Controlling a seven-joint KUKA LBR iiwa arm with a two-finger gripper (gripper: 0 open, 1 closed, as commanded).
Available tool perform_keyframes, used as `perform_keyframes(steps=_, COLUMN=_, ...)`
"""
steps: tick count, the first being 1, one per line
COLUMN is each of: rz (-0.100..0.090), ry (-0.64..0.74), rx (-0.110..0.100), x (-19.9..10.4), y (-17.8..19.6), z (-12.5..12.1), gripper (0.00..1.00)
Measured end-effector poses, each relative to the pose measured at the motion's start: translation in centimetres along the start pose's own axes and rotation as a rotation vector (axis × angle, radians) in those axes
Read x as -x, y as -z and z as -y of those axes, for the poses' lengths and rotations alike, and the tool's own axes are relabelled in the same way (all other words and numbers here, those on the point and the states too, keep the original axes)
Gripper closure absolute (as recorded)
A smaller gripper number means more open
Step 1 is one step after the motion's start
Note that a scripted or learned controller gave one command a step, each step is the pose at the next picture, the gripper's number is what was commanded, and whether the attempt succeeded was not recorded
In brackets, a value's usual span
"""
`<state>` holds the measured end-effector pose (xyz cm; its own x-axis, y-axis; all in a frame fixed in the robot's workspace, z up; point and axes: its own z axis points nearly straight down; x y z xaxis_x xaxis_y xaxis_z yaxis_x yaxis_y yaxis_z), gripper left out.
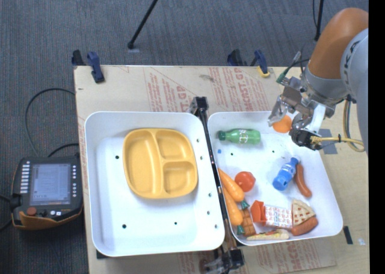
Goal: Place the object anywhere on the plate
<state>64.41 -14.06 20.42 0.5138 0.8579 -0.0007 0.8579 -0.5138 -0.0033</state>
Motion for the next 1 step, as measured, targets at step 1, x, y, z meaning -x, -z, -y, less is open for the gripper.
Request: perform_keyframes(steps=1, rz=0.000, ry=0.037, rx=-0.001, x=-6.10, y=-1.76, z=8.79, gripper=1.00)
